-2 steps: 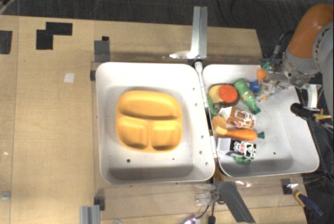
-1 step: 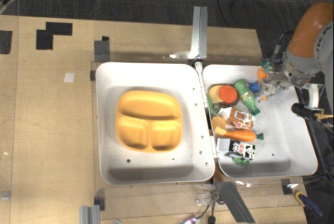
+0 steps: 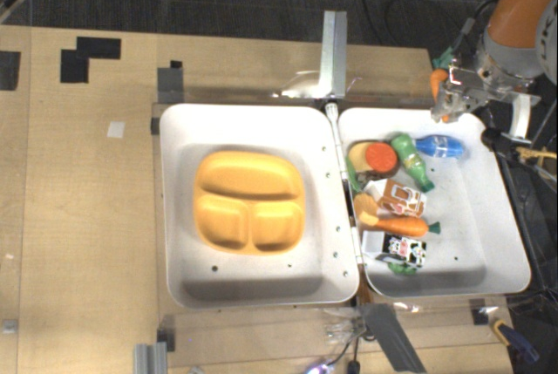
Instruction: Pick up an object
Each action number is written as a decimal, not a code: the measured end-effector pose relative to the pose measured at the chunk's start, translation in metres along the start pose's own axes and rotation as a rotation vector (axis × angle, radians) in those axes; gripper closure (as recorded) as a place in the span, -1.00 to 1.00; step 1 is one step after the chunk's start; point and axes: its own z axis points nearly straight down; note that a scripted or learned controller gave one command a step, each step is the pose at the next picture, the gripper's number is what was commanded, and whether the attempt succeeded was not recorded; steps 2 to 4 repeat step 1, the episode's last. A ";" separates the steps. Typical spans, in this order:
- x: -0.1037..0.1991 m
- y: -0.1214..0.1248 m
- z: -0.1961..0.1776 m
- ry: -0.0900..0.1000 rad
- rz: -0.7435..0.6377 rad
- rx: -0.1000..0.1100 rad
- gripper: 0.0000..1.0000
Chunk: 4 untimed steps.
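My gripper (image 3: pixel 447 105) hangs over the far edge of the right bin (image 3: pixel 488 224), near its back corner. A small orange shape (image 3: pixel 437 83) shows right beside it; whether it is held I cannot make out. In the right bin's left half lies a cluster of items: a blue bottle (image 3: pixel 440 147), a green bottle (image 3: pixel 410 159), a red-topped round item (image 3: pixel 381 157), a small printed carton (image 3: pixel 402 200), a carrot (image 3: pixel 404 226) and a black-and-white box (image 3: pixel 404 250). The blue bottle is the closest, just below and in front of the gripper.
The left bin (image 3: pixel 179 215) holds a yellow compartment tray (image 3: pixel 250 200). A metal post (image 3: pixel 335 58) stands behind the seam between the bins. Cables and the arm's orange band (image 3: pixel 523 6) fill the top right. The right bin's right half is bare white floor.
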 end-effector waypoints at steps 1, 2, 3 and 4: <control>0.065 -0.012 -0.007 0.001 -0.078 0.002 1.00; 0.065 -0.012 -0.007 0.001 -0.078 0.002 1.00; 0.065 -0.012 -0.007 0.001 -0.078 0.002 1.00; 0.065 -0.012 -0.007 0.001 -0.078 0.002 1.00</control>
